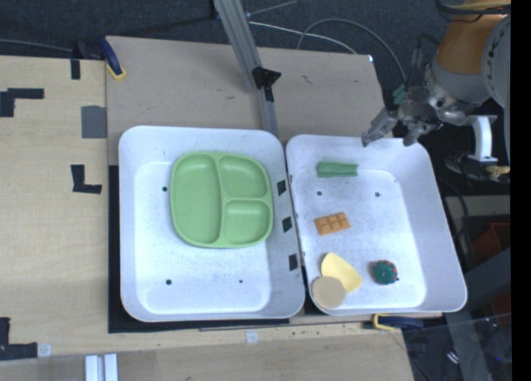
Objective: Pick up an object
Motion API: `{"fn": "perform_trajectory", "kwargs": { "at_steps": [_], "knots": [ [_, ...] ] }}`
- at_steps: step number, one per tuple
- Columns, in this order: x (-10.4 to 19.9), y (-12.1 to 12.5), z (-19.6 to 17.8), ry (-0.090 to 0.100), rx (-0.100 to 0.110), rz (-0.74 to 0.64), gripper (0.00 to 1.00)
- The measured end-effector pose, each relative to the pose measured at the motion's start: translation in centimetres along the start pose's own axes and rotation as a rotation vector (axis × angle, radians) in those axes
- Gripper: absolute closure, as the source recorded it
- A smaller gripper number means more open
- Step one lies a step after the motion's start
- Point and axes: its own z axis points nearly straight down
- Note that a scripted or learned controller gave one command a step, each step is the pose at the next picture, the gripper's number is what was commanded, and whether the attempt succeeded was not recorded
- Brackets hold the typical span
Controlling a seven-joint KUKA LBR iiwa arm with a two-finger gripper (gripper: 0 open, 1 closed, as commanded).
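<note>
In the right bin [440,230], a tan disc [328,291] and yellow piece [343,271] are seen nearest, a waffle [332,223] mid-bin, a green bar [337,169] farthest, its long axis left-right. The gripper [386,134], fingers spread and empty, is poised just right of the bar.

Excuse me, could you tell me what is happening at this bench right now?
The grey arm's claw hovers over the far rim of the right white bin, holding nothing. In that bin lie a green stick, an orange waffle-like block, a yellow piece, a tan disc and a small green-and-red ball. The left bin holds a green divided plate.
</note>
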Motion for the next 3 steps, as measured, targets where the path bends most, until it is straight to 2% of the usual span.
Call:
{"fn": "perform_trajectory", "kwargs": {
  "at_steps": [1, 3],
  "knots": [
    [0.0, 0.0, 0.0, 0.000, 0.001, 0.000, 0.00],
    [-0.4, 0.4, 9.4, 0.000, 0.004, 0.000, 0.00]
  ]
}}
